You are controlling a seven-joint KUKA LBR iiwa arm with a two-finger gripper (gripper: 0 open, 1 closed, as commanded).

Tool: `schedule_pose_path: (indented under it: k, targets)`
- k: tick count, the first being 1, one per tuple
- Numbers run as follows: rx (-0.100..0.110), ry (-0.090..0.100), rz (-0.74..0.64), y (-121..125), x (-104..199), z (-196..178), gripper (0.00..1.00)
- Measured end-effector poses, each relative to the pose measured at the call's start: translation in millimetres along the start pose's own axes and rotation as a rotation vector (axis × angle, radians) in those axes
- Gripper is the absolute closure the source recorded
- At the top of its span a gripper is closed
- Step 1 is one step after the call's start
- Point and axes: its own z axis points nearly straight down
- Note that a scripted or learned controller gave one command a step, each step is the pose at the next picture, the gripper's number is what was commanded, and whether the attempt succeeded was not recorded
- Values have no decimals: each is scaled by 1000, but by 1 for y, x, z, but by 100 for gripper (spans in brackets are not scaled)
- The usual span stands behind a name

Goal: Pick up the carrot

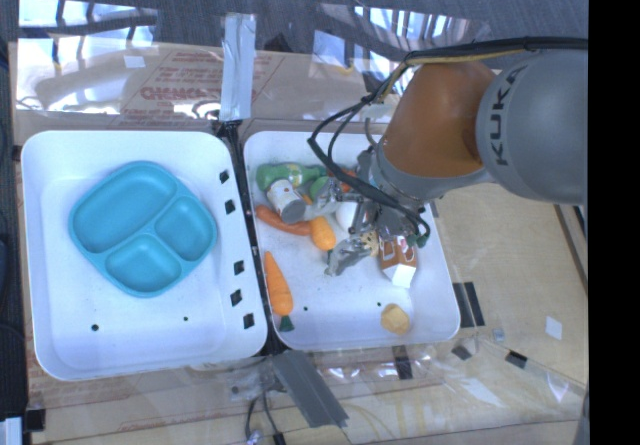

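Two carrots lie in the right bin [440, 305]. One carrot [277, 289], orange with a green tip, rests lengthwise against the bin's left wall, its tip toward 6 o'clock near the bottom-left corner. A second, slimmer carrot [283, 223] lies at about 12 o'clock from the first, slanting across the floor toward a short orange piece [322, 233] that sits at its right end. Just above that slim carrot are a small grey-and-white can [286, 200] and a green item [285, 176], close together near the bin's top-left part.

The gripper [345, 260] hangs over the middle of the right bin, at about 3 o'clock from the wall-side carrot and well apart from it, just beside the short orange piece. Whether its fingers are spread or closed cannot be told from this slant, and nothing is visibly held between them. At 3 o'clock from the gripper sits a small brown-and-white carton [399, 258]; a tan lump [396, 318] lies toward 5 o'clock near the bin's lower-right corner.

The left bin [60, 333] holds a blue divided tray [143, 227].
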Motion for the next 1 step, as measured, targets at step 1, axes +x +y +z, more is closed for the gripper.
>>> schedule_pose_path:
  k: [1]
  targets:
    - [-5,31,-67,-8,-35,78,0]
